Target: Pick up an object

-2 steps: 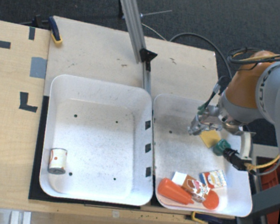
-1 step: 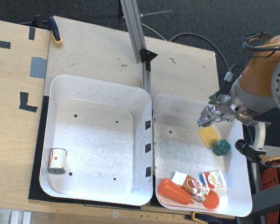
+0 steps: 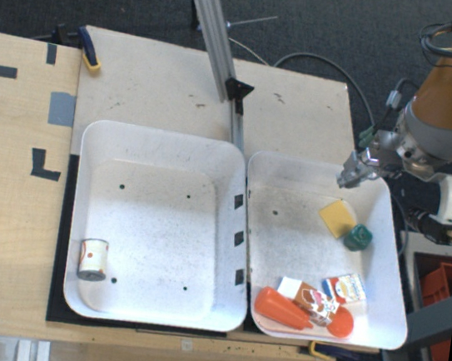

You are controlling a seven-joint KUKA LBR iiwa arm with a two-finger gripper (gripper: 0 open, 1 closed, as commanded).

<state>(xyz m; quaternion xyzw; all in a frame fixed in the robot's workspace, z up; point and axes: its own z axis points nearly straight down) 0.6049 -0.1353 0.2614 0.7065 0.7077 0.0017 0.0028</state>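
Gripper (image 3: 351, 179) poised above right bin (image 3: 292, 185) far rim, nothing seen held; finger gap can't be told. Yellow block (image 3: 337, 217) just below, w/ green cap (image 3: 359, 237) touching; likely target.

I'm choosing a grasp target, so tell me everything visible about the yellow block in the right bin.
The yellow block is a small, squarish, matte piece that looks like sponge or foam. It lies flat, turned at an angle to the walls, on the floor of the right bin, in its far right part. A small green object sits right against its near right corner. The gripper hangs just beyond it, not touching.
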